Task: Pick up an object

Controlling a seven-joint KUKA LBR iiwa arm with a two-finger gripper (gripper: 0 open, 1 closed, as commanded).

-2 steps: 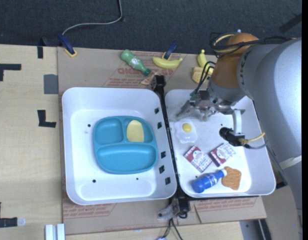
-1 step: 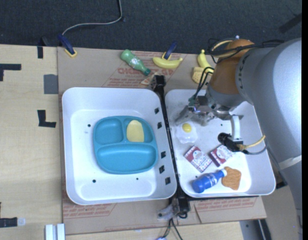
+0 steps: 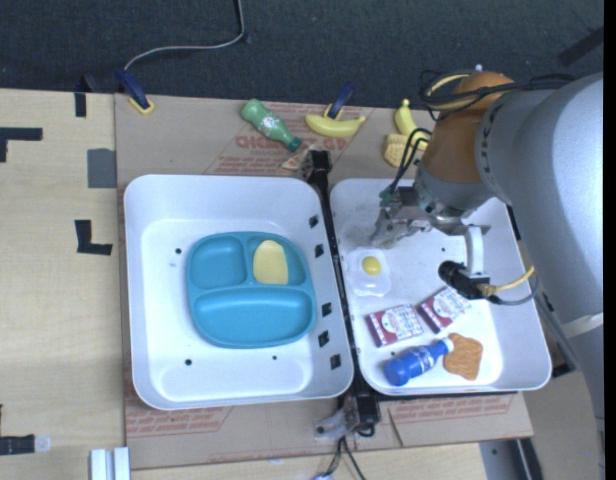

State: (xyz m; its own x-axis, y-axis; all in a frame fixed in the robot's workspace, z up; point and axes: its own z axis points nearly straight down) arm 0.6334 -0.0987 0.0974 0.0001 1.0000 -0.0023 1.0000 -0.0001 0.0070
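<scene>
My gripper (image 3: 392, 222) hangs low over the back left part of the right bin (image 3: 528, 368), at the end of the grey arm with its orange band (image 3: 458, 148). Just in front of it lies a fried-egg toy (image 3: 369, 267), white with a yellow yolk, apart from the gripper. Further forward lie two red-and-white packets (image 3: 392, 324) (image 3: 443, 308), a blue bottle (image 3: 416, 361) on its side, and a brown biscuit-like piece (image 3: 465, 356). I see nothing held.
The left bin (image 3: 158, 368) holds a blue divided plate (image 3: 250, 293) with a yellow piece (image 3: 270, 262) in it. Behind the bins lie a green bottle (image 3: 269, 124), a banana (image 3: 334, 124) and more yellow items (image 3: 400, 133). A black clip (image 3: 318, 164) joins the bins.
</scene>
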